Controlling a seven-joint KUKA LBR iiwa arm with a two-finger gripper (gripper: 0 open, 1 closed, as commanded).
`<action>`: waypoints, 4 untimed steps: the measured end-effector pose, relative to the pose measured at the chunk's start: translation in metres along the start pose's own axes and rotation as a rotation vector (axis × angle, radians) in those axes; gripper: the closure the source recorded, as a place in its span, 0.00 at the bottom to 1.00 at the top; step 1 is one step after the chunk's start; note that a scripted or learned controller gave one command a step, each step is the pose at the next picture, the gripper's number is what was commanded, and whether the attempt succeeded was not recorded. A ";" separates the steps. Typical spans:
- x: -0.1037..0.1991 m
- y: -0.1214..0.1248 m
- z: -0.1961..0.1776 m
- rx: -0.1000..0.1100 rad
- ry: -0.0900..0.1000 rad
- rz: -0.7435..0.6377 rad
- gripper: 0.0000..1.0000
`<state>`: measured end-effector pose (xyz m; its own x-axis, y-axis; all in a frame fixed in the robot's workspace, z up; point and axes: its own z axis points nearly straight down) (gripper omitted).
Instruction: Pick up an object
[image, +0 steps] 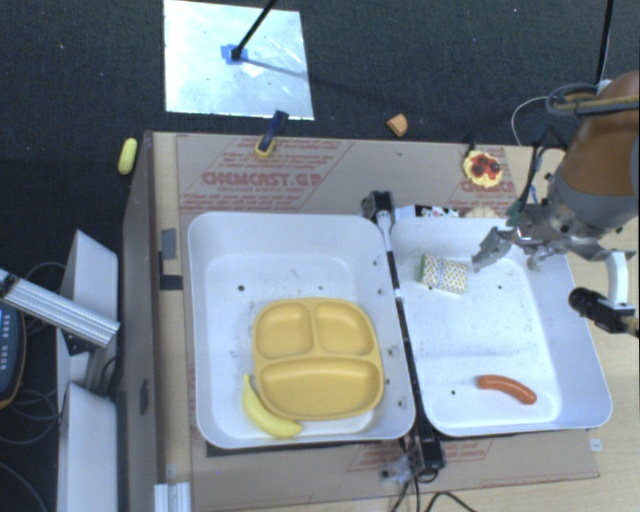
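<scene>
The gripper (497, 246) hangs over the upper part of the right bin (570, 345), just beside a small green-and-white block (445, 273) that lies near the bin's upper left corner; whether it is open or closed cannot be told at this resolution, and nothing is seen held in it. The block appears light and possibly soft, sponge-like; judged from its squarish outline, a grasp across its shorter sides seems suitable, though the bin wall and centre divider close by limit approach from the left. An orange sausage (506, 388) lies well apart, toward the bin's lower edge, on open floor; it looks smooth, rounded and probably slippery, so it is best taken across its middle. In the left bin (225, 300) a yellow divided plate (318, 357) rests with a banana (264, 412) touching its lower left rim; the plate is stiff, broad and shallow, a poor candidate for a narrow two-finger grasp. A small pizza-like toy (483, 167) sits on the board outside the bins.
</scene>
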<state>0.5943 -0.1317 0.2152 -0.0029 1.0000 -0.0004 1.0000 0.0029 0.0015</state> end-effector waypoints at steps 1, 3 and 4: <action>0.000 0.000 0.000 0.000 0.000 0.000 0.00; 0.031 0.042 0.064 0.001 0.001 -0.001 0.00; 0.015 0.074 0.125 -0.008 0.000 -0.003 0.00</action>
<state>0.6682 -0.1170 0.0901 -0.0058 1.0000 -0.0003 0.9999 0.0058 0.0096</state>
